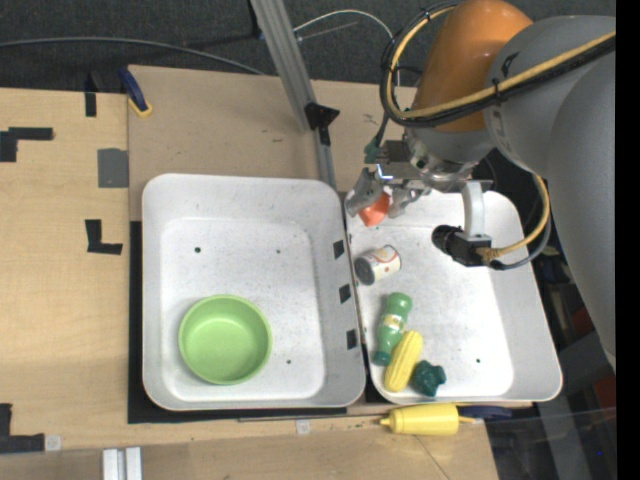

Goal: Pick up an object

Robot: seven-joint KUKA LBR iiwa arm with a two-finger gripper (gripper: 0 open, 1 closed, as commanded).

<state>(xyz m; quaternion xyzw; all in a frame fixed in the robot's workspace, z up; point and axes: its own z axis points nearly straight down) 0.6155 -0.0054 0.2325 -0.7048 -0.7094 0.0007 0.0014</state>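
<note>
Hovering at the far-left corner of the right bin (520, 368), the tool (385, 193) sat directly over a small orange object (373, 211); grip state could not be told.

Even, bright overhead light; sharp, faint shadows.

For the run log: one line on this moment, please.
end effector: far-left corner, right bin | at orange object, hold unconfirmed | green bowl: left bin
</note>
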